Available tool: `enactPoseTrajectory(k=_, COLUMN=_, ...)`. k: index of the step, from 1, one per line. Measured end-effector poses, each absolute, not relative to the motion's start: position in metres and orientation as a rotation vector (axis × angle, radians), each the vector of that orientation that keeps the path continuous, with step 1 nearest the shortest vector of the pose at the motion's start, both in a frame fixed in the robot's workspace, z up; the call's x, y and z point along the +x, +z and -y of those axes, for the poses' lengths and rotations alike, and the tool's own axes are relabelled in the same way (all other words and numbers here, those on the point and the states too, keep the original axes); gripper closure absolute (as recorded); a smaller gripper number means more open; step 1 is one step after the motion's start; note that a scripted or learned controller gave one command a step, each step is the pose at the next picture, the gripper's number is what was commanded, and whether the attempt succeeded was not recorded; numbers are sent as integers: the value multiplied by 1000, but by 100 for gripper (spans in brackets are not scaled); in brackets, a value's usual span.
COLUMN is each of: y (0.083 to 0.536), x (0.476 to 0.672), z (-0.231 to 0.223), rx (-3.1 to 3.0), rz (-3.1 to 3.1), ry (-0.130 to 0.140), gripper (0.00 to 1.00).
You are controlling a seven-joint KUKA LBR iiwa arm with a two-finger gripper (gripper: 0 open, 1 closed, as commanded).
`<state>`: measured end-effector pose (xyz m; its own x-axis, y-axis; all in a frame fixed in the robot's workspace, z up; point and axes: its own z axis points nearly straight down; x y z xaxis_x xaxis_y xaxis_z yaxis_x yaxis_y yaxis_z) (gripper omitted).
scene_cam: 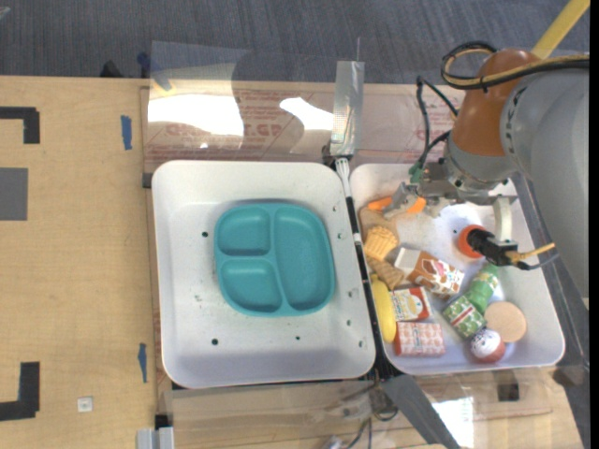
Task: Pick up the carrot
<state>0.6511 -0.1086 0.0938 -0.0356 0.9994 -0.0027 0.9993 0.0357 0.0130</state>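
We find the small orange carrot (381, 204) lying in the right white bin's (547, 330) far left corner, beside a ridged yellow waffle piece (380, 243). The two-finger gripper (413, 197) sits just beside it; whether it is released or clenched, we cannot tell. We judge the carrot not yet lifted. The teal divided plate (275, 257) occupies the left bin (178, 279).
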Motion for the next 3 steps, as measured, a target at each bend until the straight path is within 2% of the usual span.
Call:
enactPoseTrajectory(k=1, y=89, x=662, z=103, rx=2227, rz=-2237, ry=-27, gripper=0)
enactPoseTrajectory(k=2, y=89, x=663, z=110, rx=2106, rz=-2356, ry=-22, gripper=0)
enactPoseTrajectory(k=3, y=100, x=663, z=109, rx=2103, rz=-2360, ry=-23, gripper=100)
